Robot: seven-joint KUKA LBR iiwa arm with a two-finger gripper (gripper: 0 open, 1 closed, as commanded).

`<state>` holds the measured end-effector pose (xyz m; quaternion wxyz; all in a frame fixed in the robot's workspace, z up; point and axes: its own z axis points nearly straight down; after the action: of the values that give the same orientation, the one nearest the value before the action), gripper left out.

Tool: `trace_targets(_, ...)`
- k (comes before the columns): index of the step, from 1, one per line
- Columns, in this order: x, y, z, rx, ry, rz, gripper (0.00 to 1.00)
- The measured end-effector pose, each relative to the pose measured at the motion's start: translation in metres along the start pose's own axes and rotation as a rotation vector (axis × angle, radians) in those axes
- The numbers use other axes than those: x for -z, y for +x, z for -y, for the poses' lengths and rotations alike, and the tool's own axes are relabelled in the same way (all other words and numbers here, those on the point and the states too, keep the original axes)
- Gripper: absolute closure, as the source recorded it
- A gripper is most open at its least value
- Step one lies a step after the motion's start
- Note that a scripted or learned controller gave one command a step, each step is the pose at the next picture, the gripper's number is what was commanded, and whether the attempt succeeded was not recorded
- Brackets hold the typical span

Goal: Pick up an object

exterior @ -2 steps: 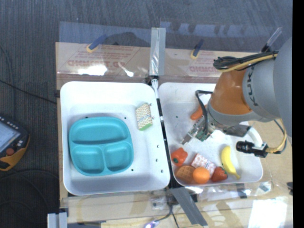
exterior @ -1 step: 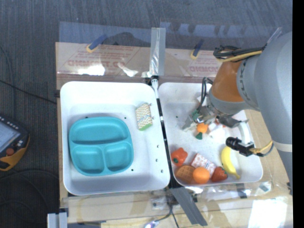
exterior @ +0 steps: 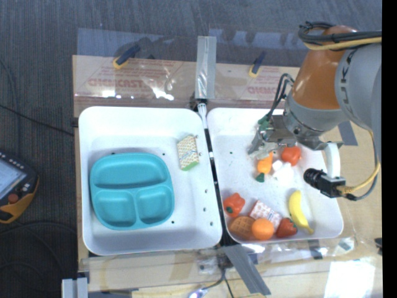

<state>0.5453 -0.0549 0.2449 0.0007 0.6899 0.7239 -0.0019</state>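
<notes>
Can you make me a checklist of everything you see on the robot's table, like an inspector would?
Surface: two white bins, left bin and right bin, side by side.
Job's things: in the right bin, a banana, orange, red pepper, carrot.
Clutter: teal divided tray and a sponge in the left bin.
Grippers: gripper low over the carrot; grasp unclear.
Cables: yellow cable by the arm.
Surroundings: handheld controller on grey carpet.
</notes>
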Motion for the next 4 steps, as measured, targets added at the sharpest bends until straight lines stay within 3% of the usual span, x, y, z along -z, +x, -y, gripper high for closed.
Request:
trace_targets(1, -0.083, -0.049, 0.053, 0.156, 0.002, -0.003, 1.0)
trace_targets(2, -0.083, -0.049, 0.053, 0.156, 0.002, -0.003, 0.0)
trace_targets(3, -0.144, -0.076, 0.006, 0.038, 0.002, -0.003, 0.0)
trace_targets(4, -0.155, -0.055, -0.064, -0.079, -0.011, 0.001, 0.0)
